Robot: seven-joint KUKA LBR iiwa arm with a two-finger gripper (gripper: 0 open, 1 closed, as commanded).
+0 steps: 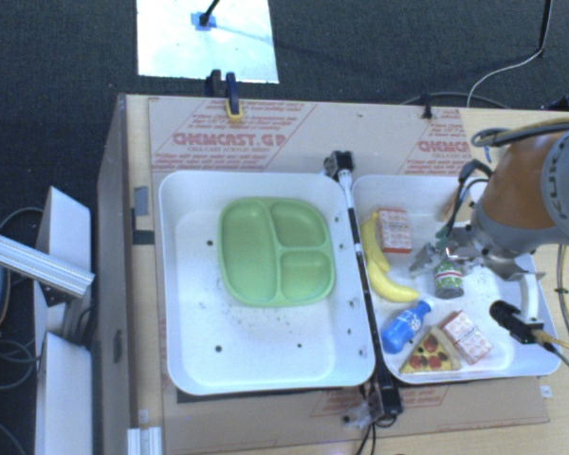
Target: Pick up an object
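You see the gripper (443,257) low in the right bin (541,373), fingers spread around the small can (448,280), beside the banana (379,263).

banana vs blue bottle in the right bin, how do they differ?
The banana is yellow, long and curved; the blue bottle is short, straight, with a white cap. The banana lies along the bin's left wall; the bottle lies at a slant, just below the banana's lower end. Both lie flat in the right bin, away from the gripper.
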